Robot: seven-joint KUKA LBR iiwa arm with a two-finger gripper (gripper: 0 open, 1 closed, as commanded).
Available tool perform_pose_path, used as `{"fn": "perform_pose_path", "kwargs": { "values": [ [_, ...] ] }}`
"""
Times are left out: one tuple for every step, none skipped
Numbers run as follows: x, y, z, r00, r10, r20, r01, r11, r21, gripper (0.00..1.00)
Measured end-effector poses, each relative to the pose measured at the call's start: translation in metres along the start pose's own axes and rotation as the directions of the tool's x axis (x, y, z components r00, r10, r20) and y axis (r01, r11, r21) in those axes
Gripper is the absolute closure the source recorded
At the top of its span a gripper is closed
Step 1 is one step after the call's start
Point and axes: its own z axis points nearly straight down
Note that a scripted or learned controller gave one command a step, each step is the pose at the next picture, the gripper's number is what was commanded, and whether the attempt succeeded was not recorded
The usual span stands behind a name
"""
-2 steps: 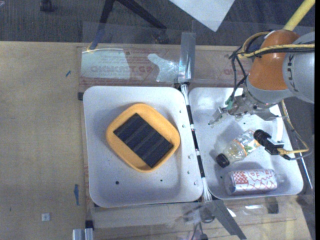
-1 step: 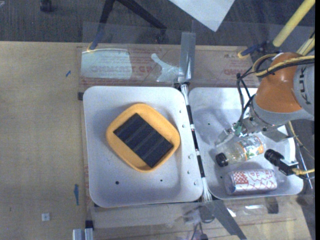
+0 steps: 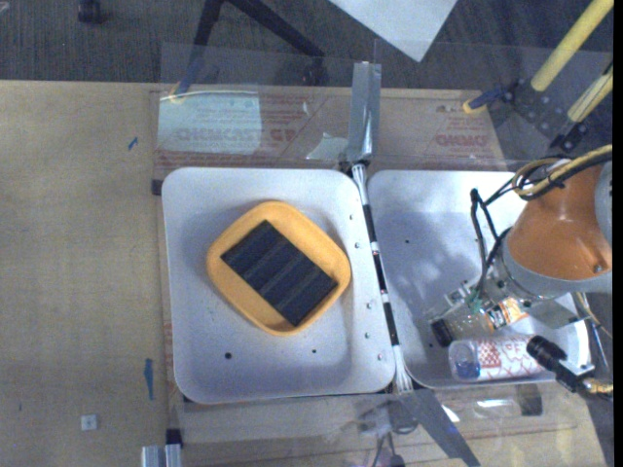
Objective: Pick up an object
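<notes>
The gripper [image 3: 474, 311] sits low in the right white bin [image 3: 419, 222], near its front edge; finger state cannot be determined. A clear plastic bottle with a blue cap and red-patterned label [image 3: 492, 356] lies just beside it against the front wall. The left white bin [image 3: 190, 348] holds a yellow square dish with a dark ribbed insert [image 3: 277, 266], centred, with open floor on all sides.

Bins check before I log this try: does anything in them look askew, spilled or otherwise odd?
Nothing looks spilled or damaged. The yellow tray with a dark ribbed inset sits turned diagonal to the walls of the left bin. A plastic bottle lies on its side in the right bin, below the arm.
</notes>
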Motion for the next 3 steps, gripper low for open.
{"fn": "perform_pose_path", "kwargs": {
  "values": [
    [0.025,-0.001,0.006,0.991,0.131,-0.016,-0.131,0.991,0.032,0.0],
    [-0.005,0.044,0.007,0.955,0.297,-0.014,-0.296,0.954,0.055,0.0],
    [-0.002,0.002,-0.002,0.961,0.275,0.003,-0.275,0.961,-0.004,0.0]
  ]
}}
